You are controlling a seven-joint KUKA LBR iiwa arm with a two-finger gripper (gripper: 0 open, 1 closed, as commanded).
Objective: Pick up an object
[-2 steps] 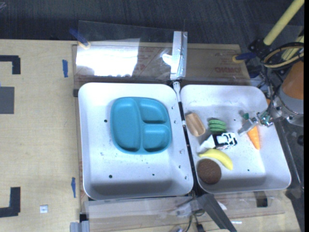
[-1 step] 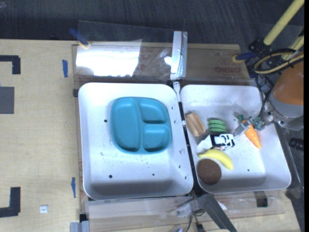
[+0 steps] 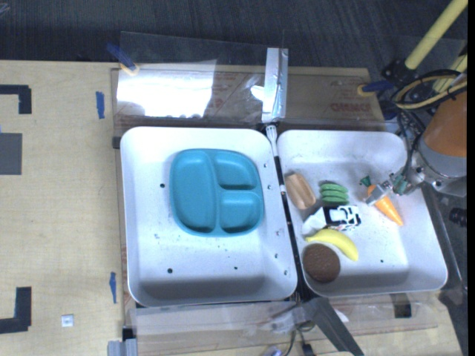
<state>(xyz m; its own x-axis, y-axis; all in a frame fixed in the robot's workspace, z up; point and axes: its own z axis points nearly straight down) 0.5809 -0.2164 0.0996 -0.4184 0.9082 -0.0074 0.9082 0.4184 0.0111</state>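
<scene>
End effector (image 3: 390, 188): your view cannot tell its opening; it sits beside the orange carrot-shaped toy (image 3: 389, 210) in the right white bin (image 3: 427, 273). Left white bin (image 3: 141, 273) holds a blue divided plastic plate (image 3: 217, 191).

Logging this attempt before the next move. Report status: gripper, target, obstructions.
Gripper low in the right bin, at the carrot; finger state unclear. Nothing visibly gripped. Banana, green toy, brown round piece lie apart, leftward.
</scene>
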